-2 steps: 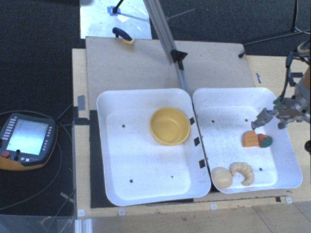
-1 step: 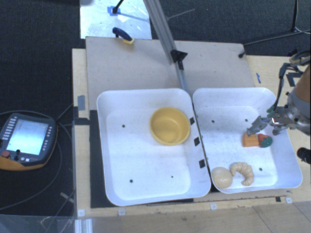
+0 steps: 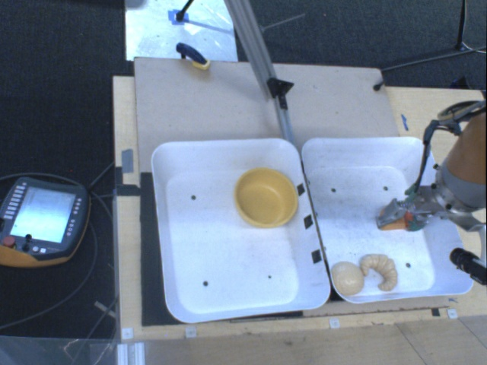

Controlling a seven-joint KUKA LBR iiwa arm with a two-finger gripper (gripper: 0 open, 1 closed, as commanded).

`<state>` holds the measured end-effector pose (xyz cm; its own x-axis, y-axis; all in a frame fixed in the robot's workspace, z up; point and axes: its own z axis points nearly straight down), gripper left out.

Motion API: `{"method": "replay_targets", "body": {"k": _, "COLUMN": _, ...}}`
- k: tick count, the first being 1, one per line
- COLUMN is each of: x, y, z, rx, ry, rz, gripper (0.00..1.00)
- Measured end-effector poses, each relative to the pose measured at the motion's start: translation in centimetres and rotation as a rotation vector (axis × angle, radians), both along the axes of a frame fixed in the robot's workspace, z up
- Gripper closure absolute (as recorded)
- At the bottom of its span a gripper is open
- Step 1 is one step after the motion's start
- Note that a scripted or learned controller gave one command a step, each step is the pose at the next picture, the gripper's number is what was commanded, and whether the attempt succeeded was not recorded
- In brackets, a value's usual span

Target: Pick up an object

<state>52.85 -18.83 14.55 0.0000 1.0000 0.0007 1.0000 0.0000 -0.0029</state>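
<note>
Counter (image 3: 129,280) is light wood, sitting over dark carpet. A tan board (image 3: 335,105) covers its rear half, with a black-and-yellow clamp (image 3: 192,55) at the board's back-left edge. Two shallow white bins sit side by side toward the front, rims touching: left bin (image 3: 183,280), right bin (image 3: 350,158). Black tape strips (image 3: 308,221) run along the seam between them, and a dark mat (image 3: 151,265) shows under the left bin's left and front edges. A slanted metal pole (image 3: 255,40) comes down to the board just behind the seam. Small grey tag (image 3: 127,159) on the counter's left edge.
</note>
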Motion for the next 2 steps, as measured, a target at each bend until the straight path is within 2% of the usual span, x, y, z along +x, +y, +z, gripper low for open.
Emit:
{"method": "replay_targets", "body": {"k": 1, "x": 0.1, "y": 0.0, "z": 1.3, "rx": -0.001, "ry": -0.005, "rz": 0.0, "gripper": 1.0}}
{"method": "replay_targets", "body": {"k": 2, "x": 0.2, "y": -1.0, "z": 6.1, "rx": -0.002, "ry": -0.008, "rz": 0.0, "gripper": 1.0}}
